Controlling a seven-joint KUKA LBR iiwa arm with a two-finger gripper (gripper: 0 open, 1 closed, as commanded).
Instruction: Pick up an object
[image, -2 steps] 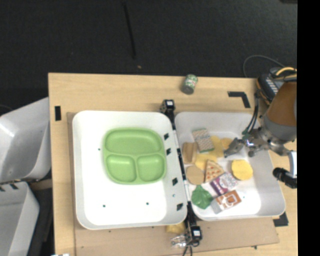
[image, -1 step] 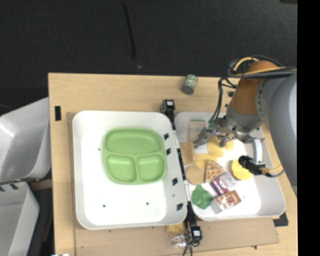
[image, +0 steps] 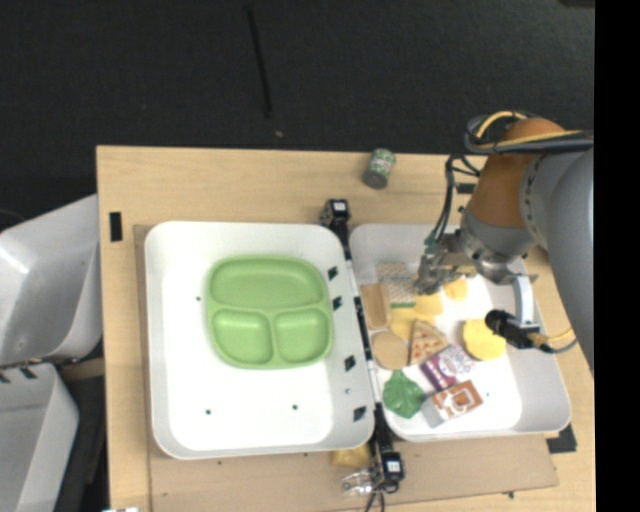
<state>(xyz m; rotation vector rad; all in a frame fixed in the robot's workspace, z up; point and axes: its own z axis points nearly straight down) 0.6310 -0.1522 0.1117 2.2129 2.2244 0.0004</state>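
The right bin (image: 540, 400) holds a pile of toy food. In it lie a tan bread stick (image: 374, 303), yellow cheese pieces (image: 405, 322), a pizza slice (image: 426, 342), a round tan cookie (image: 388, 349), a green leafy piece (image: 403, 394), a purple packet (image: 445, 367), an orange-and-white box (image: 458, 400) and a yellow lemon (image: 486, 340). My gripper (image: 431, 280) is low over the bin's upper left part, just above a yellow piece (image: 428, 303). Nothing shows lifted off the bin floor.
The left bin (image: 180, 400) carries a green divided plate (image: 268, 310). A small grey-green can (image: 379, 168) stands on the wooden bench behind the bins. Black clips (image: 336, 211) sit along the seam between the bins. The arm's grey body (image: 500, 215) covers the right bin's far right corner.
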